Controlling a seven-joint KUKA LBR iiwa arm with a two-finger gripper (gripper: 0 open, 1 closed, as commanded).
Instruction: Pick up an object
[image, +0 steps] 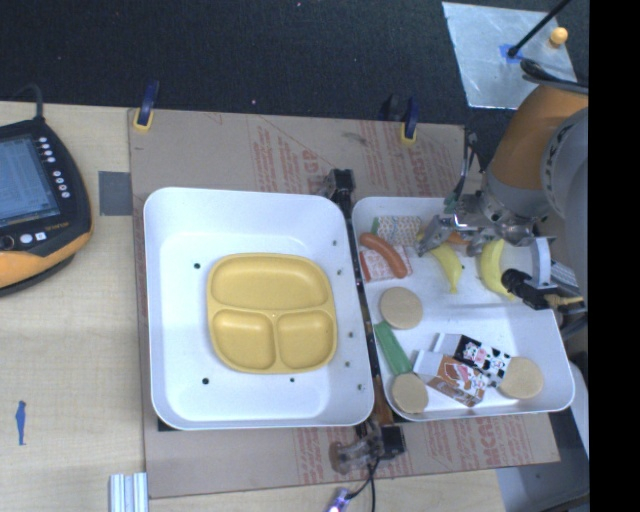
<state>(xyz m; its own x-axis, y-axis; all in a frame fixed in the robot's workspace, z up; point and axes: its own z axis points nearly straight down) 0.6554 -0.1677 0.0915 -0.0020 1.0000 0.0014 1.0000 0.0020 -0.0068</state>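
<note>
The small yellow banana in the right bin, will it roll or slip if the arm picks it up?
The banana looks like smooth toy plastic, so it may slip. Its curved, tapered shape could twist between fingers rather than roll far. It looks small and probably light, lying right beside the end effector.

A robotics lab: a teach pendant (35, 205) lies at the worktop's (70, 400) left edge, cardboard sheeting (290, 150) is clamped along its far edge with blue clamps (146, 105), and two white bins (180, 380) sit on it.
</note>
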